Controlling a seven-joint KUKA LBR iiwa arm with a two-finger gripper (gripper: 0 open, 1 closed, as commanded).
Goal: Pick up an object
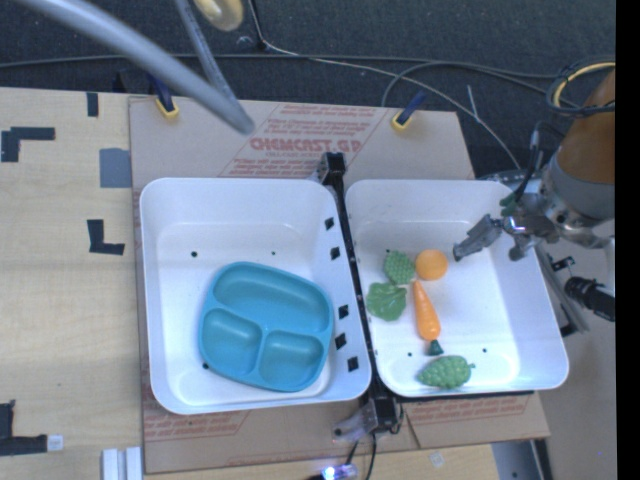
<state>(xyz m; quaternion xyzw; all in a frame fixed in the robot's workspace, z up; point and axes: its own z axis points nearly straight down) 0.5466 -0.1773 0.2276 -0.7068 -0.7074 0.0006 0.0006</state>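
The toys for picking lie in the right-hand bin [520, 318], all to the camera view's left of the claw [490, 236] and lower in the picture. Nearest the claw is an orange ball [432, 264], a little below and to the left of the dark fingertip. Touching the ball's lower left side is a carrot [427, 314], lying lengthwise toward the near wall with its dark green stub at the near end. Farther left from the claw sit two leafy green pieces [392, 286], one above the other, close to the bins' shared divider. Farthest below the claw, beside the bin's near wall, rests a bumpy green vegetable [444, 372].

The left-hand bin [165, 268], well away from the claw across the divider, contains a blue sectioned tray [266, 325] with three compartments.

The claw hangs above the upper right part of the right-hand bin, apart from every toy. One dark finger slants down and left toward the ball; nothing lies between the fingers. How wide they stand cannot be told from this angle. The arm's orange band [590, 133] is up and to the right of the claw.
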